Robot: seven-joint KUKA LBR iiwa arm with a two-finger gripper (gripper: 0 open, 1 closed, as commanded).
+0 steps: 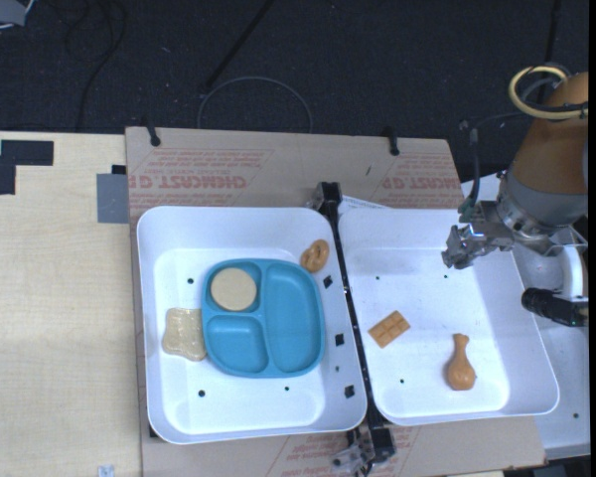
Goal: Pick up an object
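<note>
In the right bin (536,386) lie a tan waffle-like cracker (388,328) near the left wall and an orange-brown drumstick (460,364) toward the front. The left bin (169,266) holds a blue divided plate (288,341) with a round beige cookie (232,288) in its upper left compartment. A pale toast piece (184,333) lies left of the plate, and a brown pretzel-like pastry (316,255) sits at its upper right. My gripper (457,251) hangs over the right bin's far right part, well apart from the cracker and drumstick, with nothing seen between its fingers.
A black divider (343,306) runs between the two bins. Cardboard (278,172) lies under and behind them. The arm (546,167) comes in from the right, with a black part (554,306) by the right bin's rim. The right bin's middle floor is bare.
</note>
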